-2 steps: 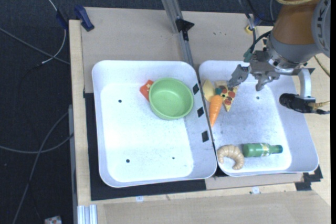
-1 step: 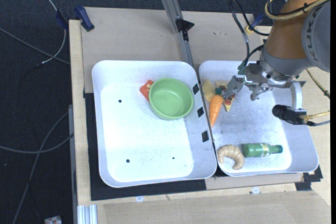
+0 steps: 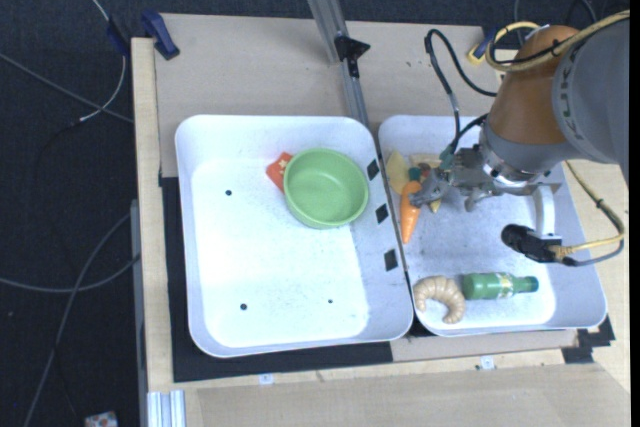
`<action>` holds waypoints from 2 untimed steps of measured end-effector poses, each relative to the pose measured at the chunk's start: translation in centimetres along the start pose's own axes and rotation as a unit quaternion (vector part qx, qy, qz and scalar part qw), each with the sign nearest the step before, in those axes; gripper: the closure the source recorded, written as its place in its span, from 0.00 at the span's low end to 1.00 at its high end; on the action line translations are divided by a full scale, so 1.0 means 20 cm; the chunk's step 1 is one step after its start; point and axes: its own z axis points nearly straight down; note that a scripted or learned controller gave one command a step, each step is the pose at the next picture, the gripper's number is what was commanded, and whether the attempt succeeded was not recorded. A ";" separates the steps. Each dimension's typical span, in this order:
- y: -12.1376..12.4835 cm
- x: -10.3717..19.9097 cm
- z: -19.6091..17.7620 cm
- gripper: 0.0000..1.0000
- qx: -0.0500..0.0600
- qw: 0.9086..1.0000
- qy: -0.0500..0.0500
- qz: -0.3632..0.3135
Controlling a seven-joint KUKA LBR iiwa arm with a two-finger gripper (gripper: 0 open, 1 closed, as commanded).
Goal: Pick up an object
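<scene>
Two shallow white plastic bins [image 3: 250, 315], smooth and faintly speckled, sit on a matt pale wooden tabletop [image 3: 250, 65]. A round green plastic bowl [image 3: 324, 186] looks glossy.

No readable text, labels, brands, numbers or signs anywhere. Label on the green bottle [image 3: 497, 286] near the front edge of the right bin [image 3: 585, 310] too small and blurred to make out.
</scene>
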 end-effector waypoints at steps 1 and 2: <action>0.01 0.01 -0.07 1.00 -0.003 1.000 0.001 0.000; -0.03 0.00 -0.33 1.00 -0.009 1.000 -0.002 -0.001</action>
